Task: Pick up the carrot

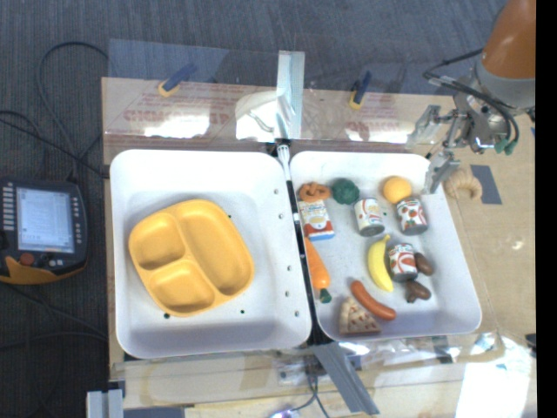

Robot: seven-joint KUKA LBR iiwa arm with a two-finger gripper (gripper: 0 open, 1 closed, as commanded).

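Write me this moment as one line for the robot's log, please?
phase: approach | claw: over right bin's far right corner, holding nothing | carrot: lying by right bin's left wall, untouched | yellow tray: in left bin

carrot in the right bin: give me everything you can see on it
The carrot is a small orange toy, plastic by its look, with a dark green top at its lower end. It lies flat along the left wall of the right bin, tapered tip pointing up the view toward the small carton, which it seems to touch. The gripper is at the bin's far right corner, well away.
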